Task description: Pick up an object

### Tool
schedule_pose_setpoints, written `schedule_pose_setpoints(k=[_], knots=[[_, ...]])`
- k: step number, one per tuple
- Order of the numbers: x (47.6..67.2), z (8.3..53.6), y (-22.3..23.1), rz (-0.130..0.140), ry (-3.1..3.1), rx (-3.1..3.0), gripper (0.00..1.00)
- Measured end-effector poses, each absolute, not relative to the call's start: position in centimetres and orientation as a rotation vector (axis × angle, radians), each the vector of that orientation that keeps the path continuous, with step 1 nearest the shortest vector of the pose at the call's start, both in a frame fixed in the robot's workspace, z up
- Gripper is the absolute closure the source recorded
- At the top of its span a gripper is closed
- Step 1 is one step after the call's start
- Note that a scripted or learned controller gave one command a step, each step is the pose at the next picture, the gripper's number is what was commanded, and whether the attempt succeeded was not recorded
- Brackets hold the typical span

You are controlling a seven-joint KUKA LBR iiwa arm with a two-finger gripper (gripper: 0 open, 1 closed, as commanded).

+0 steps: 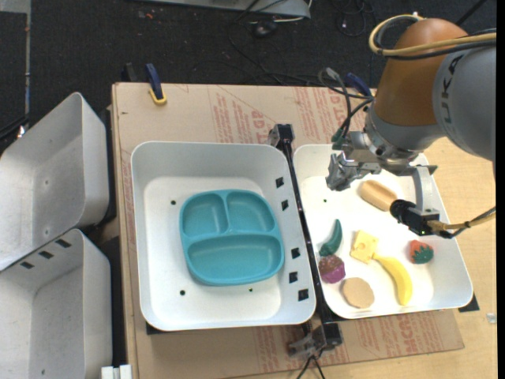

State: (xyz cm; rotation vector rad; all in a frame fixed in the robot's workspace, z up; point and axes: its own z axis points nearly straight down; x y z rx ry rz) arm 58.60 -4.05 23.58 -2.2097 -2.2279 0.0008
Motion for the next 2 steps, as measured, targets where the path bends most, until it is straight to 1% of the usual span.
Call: schedule_pose_setpoints(k=[1, 2], knots=[[58.5, 24.4, 1.2, -0.002, -2.231, -2.212, 1.00], [59.0, 22.9, 6.8, 0.000, -2.230, -2.211, 1.00]])
